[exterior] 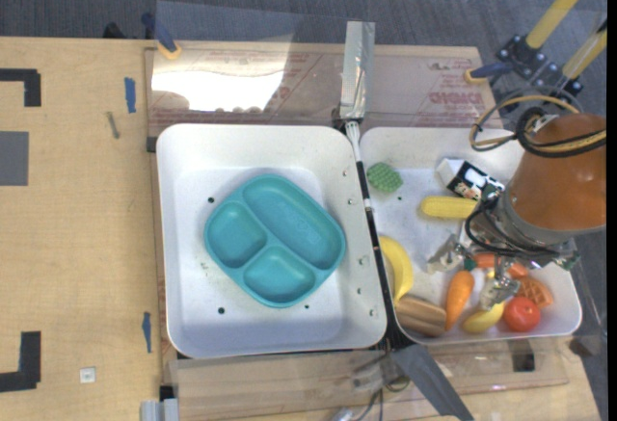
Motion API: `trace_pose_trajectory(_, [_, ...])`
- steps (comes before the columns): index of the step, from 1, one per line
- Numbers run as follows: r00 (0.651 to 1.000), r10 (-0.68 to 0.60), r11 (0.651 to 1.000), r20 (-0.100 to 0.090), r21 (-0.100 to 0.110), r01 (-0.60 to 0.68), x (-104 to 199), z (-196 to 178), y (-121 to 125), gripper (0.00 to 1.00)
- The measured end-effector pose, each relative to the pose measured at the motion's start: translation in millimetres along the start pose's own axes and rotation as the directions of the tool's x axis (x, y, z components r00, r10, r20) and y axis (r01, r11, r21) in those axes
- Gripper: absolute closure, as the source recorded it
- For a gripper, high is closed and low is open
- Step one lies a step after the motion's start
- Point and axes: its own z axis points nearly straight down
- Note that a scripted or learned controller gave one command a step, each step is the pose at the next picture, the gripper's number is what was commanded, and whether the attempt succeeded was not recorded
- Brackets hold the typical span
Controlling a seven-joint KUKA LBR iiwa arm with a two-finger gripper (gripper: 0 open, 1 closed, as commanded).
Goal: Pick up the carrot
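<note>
Low in the right bin [569, 318], the carrot [459, 291] lies between banana [397, 265] and tomato [522, 313]; pincer [479, 267] hovers beside it, opening impossible to tell; crowding neighbours risk a wrong grab.

Grey arm with the orange band [562, 173] enters from the right side and stands over the right-hand shallow white bin [415, 173], near that bin's right wall. Orange band is broad and rounded, seen almost from above, so the wrist points steeply down into the bin. Black cables loop over the top of the band on the side away from the bin's front edge. Below the band, a dark wrist collar. Two-finger metal gripper [477, 273] hangs beneath it, low in the front half of the bin. One silvery finger [445, 255] angles left toward the bin's middle; another [498, 291] points toward its front wall. The two tips sit visibly apart.
</note>
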Motion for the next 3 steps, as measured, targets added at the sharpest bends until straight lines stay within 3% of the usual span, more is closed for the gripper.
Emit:
trace_pose_trajectory(1, [1.0,-0.001,1.0,0.014,0.02,0.001,1,4,15,0.0])
trace_pose_trajectory(2, [1.0,-0.001,1.0,0.012,0.015,0.001,1,-4,16,1.0])
trace_pose_trajectory(3, [1.0,0.019,1.0,0.005,0.004,-0.019,-64,-92,47,1.0])
